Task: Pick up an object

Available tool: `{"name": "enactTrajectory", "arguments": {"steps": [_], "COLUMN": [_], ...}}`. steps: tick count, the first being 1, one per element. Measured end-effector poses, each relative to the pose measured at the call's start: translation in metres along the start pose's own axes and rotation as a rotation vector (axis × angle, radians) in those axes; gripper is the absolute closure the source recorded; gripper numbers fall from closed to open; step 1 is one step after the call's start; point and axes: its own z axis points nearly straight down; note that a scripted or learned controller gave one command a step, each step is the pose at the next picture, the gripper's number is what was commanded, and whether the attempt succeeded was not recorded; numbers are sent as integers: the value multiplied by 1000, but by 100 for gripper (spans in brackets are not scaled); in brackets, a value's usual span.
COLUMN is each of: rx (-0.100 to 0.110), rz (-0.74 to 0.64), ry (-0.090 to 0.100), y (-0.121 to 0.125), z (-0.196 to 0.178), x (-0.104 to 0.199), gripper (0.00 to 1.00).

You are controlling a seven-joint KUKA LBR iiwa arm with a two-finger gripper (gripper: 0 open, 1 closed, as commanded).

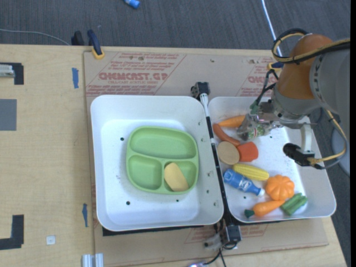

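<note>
My gripper (250, 128) hangs low over the upper part of the right bin (320, 178), reaching in from the right. Just left of it lie an orange carrot (230, 121) and a red sausage (225, 133). Right below it are a red-orange cup (248, 151) and a tan wooden disc (227, 153). Further toward the front lie a yellow corn cob (251, 172), a blue bottle (242, 182), an orange pumpkin (279, 187), a second carrot (266, 207) and a green vegetable (293, 203). I see nothing held by the gripper.
The left bin (105, 149) holds a green divided plate (161, 143) with a yellow piece (176, 177) in its lower right compartment. A black clamp (200, 89) sits at the seam between the bins. The arm's black cable (303, 154) loops over the right bin's right side.
</note>
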Motion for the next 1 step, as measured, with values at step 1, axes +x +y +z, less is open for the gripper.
{"name": "enactTrajectory", "arguments": {"steps": [1], "rx": [8], "rz": [-3], "ry": [4], "y": [-14], "z": [-109], "x": [44], "gripper": [100]}}
